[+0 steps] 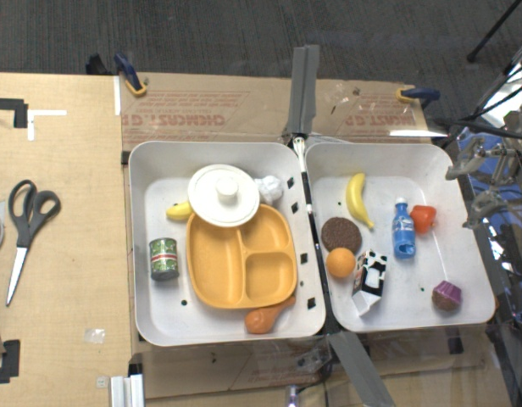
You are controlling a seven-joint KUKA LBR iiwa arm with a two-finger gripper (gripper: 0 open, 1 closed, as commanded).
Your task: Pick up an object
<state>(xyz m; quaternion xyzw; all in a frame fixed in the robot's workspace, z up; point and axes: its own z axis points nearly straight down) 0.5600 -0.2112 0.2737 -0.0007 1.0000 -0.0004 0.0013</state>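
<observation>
The left bin [147,312] holds an orange divided tray [244,265], with a round white lid [224,195] resting on the tray's far edge. A white crumpled item [270,188], a small yellow fruit [179,211], a green can [163,259] and an orange-brown piece [263,319] lie around the tray. In the right bin [464,312] lie a banana [357,198], a brown disc [340,233], an orange [341,263], a black-and-white carton [371,278], a blue bottle [402,230], a red-orange item [423,218] and a purple item [447,294].
Scissors [24,219] lie on the wooden bench at far left. Cardboard [210,113] behind the bins is held by clamps [130,73] [418,95]. A grey bar [303,91] stands above the joint between the bins. Metal frames and cables [490,185] crowd the right edge.
</observation>
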